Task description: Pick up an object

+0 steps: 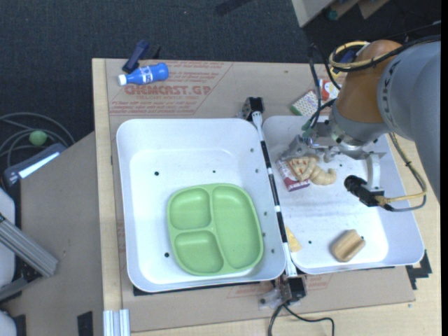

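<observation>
You have two smooth white plastic bins; the one far from the claw holds a matt green plastic divided plate. Just beneath the claw lie pale, ridged, rubbery-looking pieces. Nearer the bin's front edge rests a tan, bread-like block, matt. The bench looks like printed cardboard.

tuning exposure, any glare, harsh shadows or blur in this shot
Camera view: even, soft light; the white bins look bright but keep detail, the green tray casts barely any shadow, the arm looks slightly soft, and small items under the gripper are hard to resolve.
</observation>
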`<state>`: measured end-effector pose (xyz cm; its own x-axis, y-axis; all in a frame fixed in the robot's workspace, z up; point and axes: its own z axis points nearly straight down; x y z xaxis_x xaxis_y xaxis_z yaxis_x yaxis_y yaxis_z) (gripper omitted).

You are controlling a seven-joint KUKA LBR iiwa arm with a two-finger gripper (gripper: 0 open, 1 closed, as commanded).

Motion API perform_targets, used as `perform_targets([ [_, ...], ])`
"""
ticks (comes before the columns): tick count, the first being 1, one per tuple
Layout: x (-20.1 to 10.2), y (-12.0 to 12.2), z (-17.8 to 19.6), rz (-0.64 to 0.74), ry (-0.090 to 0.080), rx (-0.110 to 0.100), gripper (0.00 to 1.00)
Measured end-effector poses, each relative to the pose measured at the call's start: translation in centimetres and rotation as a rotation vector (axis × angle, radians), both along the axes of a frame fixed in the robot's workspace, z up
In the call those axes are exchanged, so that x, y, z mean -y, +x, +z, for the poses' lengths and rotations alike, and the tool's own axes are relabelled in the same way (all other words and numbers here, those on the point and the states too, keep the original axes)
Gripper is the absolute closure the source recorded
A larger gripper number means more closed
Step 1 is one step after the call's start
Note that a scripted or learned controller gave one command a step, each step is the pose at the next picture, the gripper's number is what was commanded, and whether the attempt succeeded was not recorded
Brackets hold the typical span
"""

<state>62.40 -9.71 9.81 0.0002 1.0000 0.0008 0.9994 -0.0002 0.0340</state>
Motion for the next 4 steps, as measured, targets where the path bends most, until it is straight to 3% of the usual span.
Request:
perform_targets([
  [1,0.0,0.6,0.0,0.002,0.001,-0.01,0.0],
  [2,-0.4,-0.6,0.0,-0.003,-0.006,0.004,0.0],
  [3,-0.6,-0.4,1.3,0.001,-0.003,0.009,1.0],
  [4,-0.5,-0.4,1.3,0.0,-0.004,0.009,0.0],
])
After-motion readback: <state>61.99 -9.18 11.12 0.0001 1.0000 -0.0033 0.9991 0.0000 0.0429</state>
